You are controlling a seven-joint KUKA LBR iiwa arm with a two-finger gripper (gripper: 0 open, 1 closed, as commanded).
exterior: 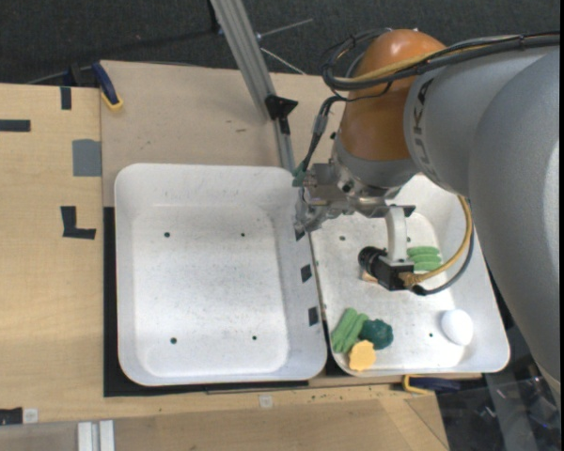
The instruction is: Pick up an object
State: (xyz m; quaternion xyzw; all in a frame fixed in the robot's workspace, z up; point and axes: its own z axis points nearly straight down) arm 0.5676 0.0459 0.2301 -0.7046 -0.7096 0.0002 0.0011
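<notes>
My gripper (307,216) hangs over the left rim of the right bin (409,350), near its far corner, under the grey wrist with the orange band. Nothing shows between it and the bin floor. Several small things lie in the right bin: a ridged green piece (348,329) and a dark green lump (379,333) at the front left, a yellow piece (361,355) just in front of them, a white egg-like ball (456,326) at the front right, and a light green ridged piece (424,256) further back. All of them lie apart from the gripper.
The left bin (136,252) sits beside the right one, their rims meeting under the gripper. A slanted metal pole (249,54) rises behind the bins. The arm covers the right bin's far right part.
</notes>
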